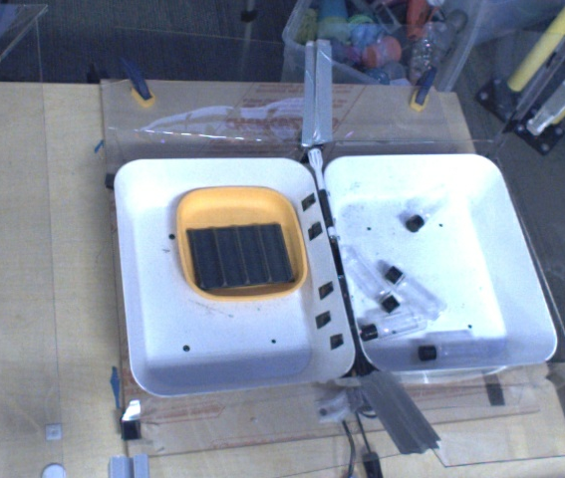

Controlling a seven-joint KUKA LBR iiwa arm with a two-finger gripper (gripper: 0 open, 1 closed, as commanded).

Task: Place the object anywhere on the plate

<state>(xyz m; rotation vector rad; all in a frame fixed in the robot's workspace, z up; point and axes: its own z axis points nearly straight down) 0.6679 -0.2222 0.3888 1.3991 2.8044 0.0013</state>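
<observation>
Two shallow white bins sat side by side on a pale wooden bench, meeting along a narrow centre seam that carried a row of small black clips.

In the left bin a yellow plate with rounded corners lay a little above the bin's middle. The task's thing, a dark ridged slab, rested flat on that plate. It covered most of the plate's floor and lay with its ribs running from the far side toward the near side. Its lower edge sat close to the plate's near rim, and yellow showed all around it, widest along the top.

The right bin held several clear plastic pieces near its left side, possibly small vials, though the glare on the white floor made their outlines hard to read. Black caps marked them: one cap lay apart toward the upper middle, and another sat against the near wall.

Beyond the bins, a blue clamp gripped the bench's far edge. A clear tub of colourful toys stood behind the bench. A yellow pole leaned at the upper right.
</observation>
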